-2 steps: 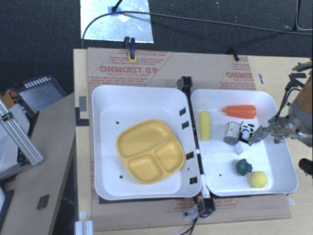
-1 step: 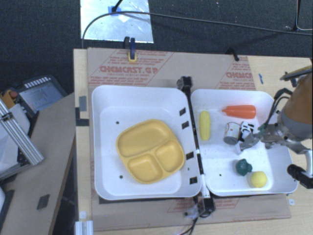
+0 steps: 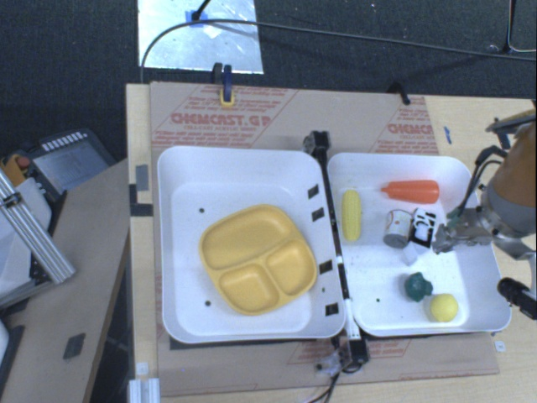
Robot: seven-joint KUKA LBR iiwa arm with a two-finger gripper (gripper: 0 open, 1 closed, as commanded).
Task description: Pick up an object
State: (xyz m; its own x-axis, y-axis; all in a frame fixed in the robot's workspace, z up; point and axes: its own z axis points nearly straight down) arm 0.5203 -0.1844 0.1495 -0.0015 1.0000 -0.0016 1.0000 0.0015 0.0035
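Observation:
The right bin (image 3: 470,175) holds several small objects. An orange carrot (image 3: 411,191) lies at the back and a yellow corn cob (image 3: 351,215) lies along the left wall. A grey cylinder (image 3: 396,228) rests in the middle. A dark green piece (image 3: 417,286) and a yellow lemon (image 3: 443,307) sit near the front. My gripper (image 3: 432,232) reaches in from the right and hangs low over the bin's middle, its black-and-white tip right beside the grey cylinder. Whether it touches the cylinder cannot be told.
The left bin (image 3: 185,175) holds a yellow divided plate (image 3: 256,259). A black divider with clips (image 3: 329,225) runs between the bins. The grey arm (image 3: 512,200) crosses the right bin's right wall. Cardboard lies under both bins.

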